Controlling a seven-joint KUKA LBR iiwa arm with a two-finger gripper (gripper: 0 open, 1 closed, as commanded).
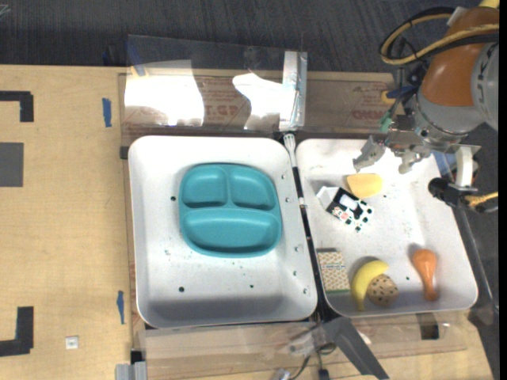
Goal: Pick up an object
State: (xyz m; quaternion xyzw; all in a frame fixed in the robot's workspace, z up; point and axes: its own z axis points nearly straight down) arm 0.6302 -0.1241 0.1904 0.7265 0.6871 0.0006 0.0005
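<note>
My gripper [388,157] hangs over the back of the right bin [455,236], its two grey fingers spread apart with nothing between them. Just below and left of it lies a pale yellow wedge-shaped piece [364,184]. A small black-and-white patterned box [348,209] rests beside that piece toward the bin's middle. Near the front wall sit a yellow ball with a brown speckled cookie [374,283] against it, a small tan packet [330,269], and an orange carrot-like toy [426,271].
The left bin [150,212] holds a teal divided plate [230,209]. A clear plastic sheet [214,93] stands behind the bins. Yellow and black cables [412,34] loop above the arm's wrist at the upper right.
</note>
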